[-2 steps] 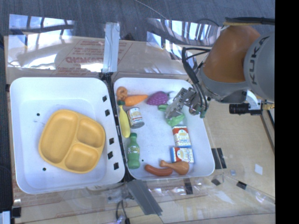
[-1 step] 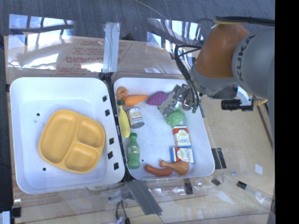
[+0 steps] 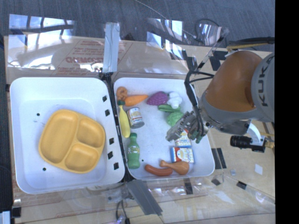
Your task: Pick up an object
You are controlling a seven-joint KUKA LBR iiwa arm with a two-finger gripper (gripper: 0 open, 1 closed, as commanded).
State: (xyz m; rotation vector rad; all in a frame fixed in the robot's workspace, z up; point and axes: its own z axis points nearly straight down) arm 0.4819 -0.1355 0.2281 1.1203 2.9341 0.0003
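We see the gripper (image 3: pixel 185 129) low in the right bin (image 3: pixel 154 160), over a small carton (image 3: pixel 183 140); whether its jaws are open, we cannot tell. We should centre on the carton, avoiding the broccoli (image 3: pixel 174 118).

A grey robot arm (image 3: pixel 243 92) with a broad orange band above its wrist reaches in from the right side of the camera view. It bends downward and to the left, ending in a two-finger gripper (image 3: pixel 180 132) that points down and left, just beyond the wrist.
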